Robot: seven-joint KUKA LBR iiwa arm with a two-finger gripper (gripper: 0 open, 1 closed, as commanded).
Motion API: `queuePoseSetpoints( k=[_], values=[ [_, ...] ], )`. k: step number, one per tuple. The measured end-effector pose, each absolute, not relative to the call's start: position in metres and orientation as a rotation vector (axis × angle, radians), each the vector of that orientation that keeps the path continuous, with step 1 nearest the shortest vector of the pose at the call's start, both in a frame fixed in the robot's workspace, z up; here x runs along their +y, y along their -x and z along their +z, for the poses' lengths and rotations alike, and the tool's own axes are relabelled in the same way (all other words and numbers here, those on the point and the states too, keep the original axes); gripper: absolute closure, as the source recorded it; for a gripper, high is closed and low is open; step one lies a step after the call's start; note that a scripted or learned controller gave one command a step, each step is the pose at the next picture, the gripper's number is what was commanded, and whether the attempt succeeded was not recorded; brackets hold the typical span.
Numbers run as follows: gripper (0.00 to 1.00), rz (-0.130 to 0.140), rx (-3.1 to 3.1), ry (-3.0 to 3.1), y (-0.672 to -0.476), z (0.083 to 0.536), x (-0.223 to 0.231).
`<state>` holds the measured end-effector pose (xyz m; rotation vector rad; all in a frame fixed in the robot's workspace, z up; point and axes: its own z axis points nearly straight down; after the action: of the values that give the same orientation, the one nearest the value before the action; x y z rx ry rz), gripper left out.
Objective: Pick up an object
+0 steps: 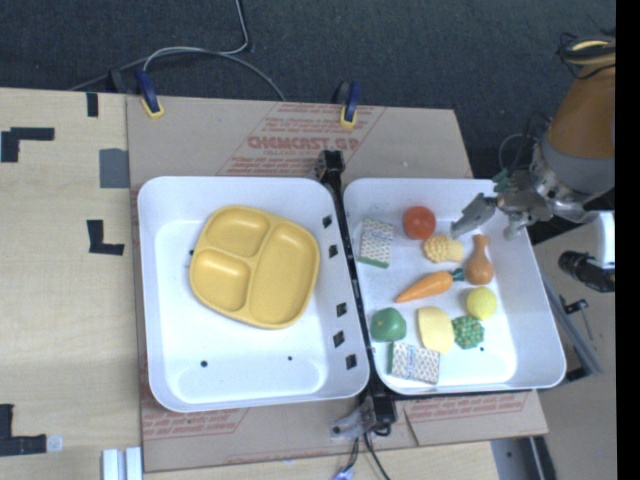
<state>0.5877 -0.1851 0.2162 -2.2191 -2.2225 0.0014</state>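
My gripper [491, 218] hangs over the far right corner of the right bin [530, 368], and its fingers [469, 217] stand open with nothing between them. Just below it lie a brown gourd-shaped toy [481, 259] and a yellow corn piece [443, 249]. A red tomato [419, 221] sits to the gripper's left. Further toward the front are a carrot [427, 286], a lemon [481, 302], a broccoli floret [467, 331], a yellow block [434, 328] and a green pepper [388, 323].
Two patterned packets lie in the right bin, one [376, 242] by the divider, one [415, 363] at the front. The left bin [170, 368] holds a yellow divided plate [254, 266]. Clamps [347, 103] and cables sit at the bench's far edge.
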Motion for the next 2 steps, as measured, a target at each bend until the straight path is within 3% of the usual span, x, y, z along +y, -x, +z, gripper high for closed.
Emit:
queuePoseSetpoints(
  k=[1, 2],
  values=[
    [0.0, -0.005, -2.229, 2.222, -0.6642, 0.0873, -0.1634],
    [1.0, 0.0, -2.23, 2.222, -0.6639, 0.0971, -0.1642]
  ],
)
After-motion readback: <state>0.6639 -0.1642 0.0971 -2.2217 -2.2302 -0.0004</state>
